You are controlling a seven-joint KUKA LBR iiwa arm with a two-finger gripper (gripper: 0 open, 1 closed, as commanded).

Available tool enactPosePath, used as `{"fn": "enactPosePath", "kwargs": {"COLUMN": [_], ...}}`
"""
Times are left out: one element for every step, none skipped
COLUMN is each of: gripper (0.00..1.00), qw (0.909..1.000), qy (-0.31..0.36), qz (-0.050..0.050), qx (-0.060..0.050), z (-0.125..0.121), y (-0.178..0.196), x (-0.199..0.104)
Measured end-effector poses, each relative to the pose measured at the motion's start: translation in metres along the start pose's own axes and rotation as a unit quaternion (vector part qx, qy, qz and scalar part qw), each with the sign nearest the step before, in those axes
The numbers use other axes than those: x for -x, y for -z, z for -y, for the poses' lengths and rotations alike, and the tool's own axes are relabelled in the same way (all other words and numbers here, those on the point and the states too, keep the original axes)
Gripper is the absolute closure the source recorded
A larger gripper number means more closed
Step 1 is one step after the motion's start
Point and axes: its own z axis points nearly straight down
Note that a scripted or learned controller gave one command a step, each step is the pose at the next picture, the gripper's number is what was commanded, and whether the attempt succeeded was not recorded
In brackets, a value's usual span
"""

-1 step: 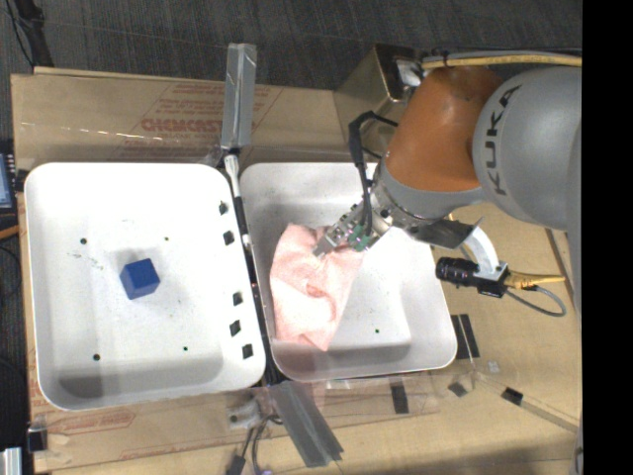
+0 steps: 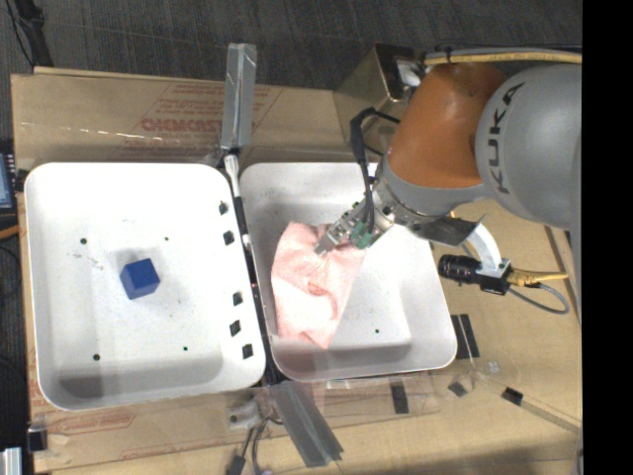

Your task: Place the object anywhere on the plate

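Whether the fingers (image 2: 334, 239) are apart or pressed together cannot be told: they are small and dark against the wrist. The gripper (image 2: 346, 236) sits at the upper right edge of the pink cloth (image 2: 312, 285), touching it or just above it, and no fold can be seen caught in it.

The cloth lies crumpled in the right bin (image 2: 425, 315), towards its left wall. It is most likely the thing to be moved. It looks light, soft and limp, so it should sag and trail when lifted and will not break. A pinch on a raised, bunched fold would probably hold better than one on a flat single layer, which could slip free. The rumpled upper part near the gripper seems the best place.

Its long axis runs from the far side of the bin to the near side, broad at the top and narrowing to a corner that points at the near wall.

A blue cube (image 2: 140, 277) sits in the left bin (image 2: 59, 364), well apart.
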Motion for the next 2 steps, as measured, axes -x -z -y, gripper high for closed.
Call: {"fn": "enactPosePath", "kwargs": {"gripper": [1.00,1.00], "qw": [0.9795,0.9188], "qy": [0.201,0.395], "qz": [0.001,0.001], "qx": [0.001,0.001], "z": [-0.047,-0.097], "y": [-0.009,-0.013], "x": [-0.028,-0.057]}}
